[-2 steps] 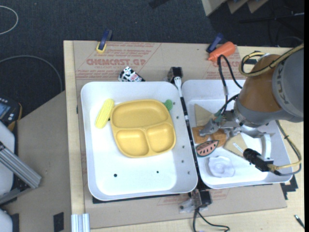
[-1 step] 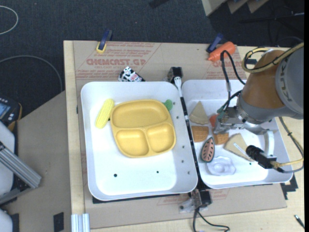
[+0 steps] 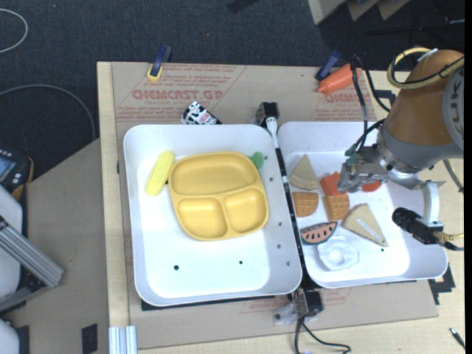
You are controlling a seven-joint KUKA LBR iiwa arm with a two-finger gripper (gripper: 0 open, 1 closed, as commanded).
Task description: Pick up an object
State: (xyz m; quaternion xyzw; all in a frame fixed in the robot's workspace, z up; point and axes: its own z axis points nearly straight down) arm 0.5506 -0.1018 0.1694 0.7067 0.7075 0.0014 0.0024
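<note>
Camera view: gripper (image 3: 359,174), state unclear, over a flat orange-red piece (image 3: 331,184) in the right bin (image 3: 420,268).

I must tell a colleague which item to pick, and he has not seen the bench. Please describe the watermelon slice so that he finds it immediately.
Look in the right bin. Near its left wall, toward the front, lies the watermelon slice, just above a clear white lid. It is the only piece with a red face, black seeds and a green rind; its neighbours are tan or orange.
</note>
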